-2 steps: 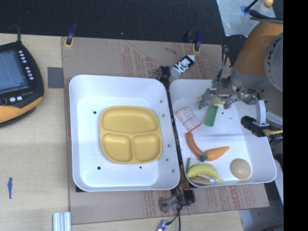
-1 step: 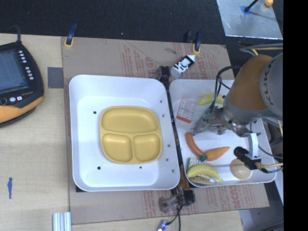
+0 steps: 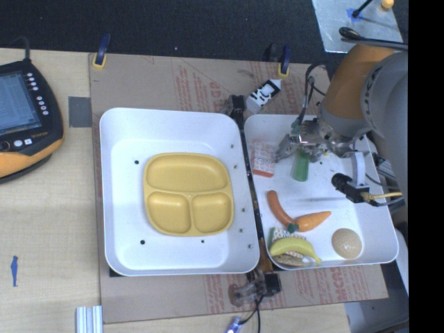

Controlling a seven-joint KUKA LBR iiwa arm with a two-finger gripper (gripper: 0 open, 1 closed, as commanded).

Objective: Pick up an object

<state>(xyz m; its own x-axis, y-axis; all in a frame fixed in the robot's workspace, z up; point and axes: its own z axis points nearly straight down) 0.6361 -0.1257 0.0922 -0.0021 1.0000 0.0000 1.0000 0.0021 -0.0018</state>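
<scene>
One fixed cam above bench, slanted down on both white bins (image 3: 111,186), arm (image 3: 368,96) from right.

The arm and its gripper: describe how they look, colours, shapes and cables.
The arm is bulky and rounded, grey, with a broad orange band above the wrist. Thin dark cables loop along its left side down toward the gripper, a compact cluster of silvery metal parts. A black fitting projects beside a white bracket below the wrist.
</scene>
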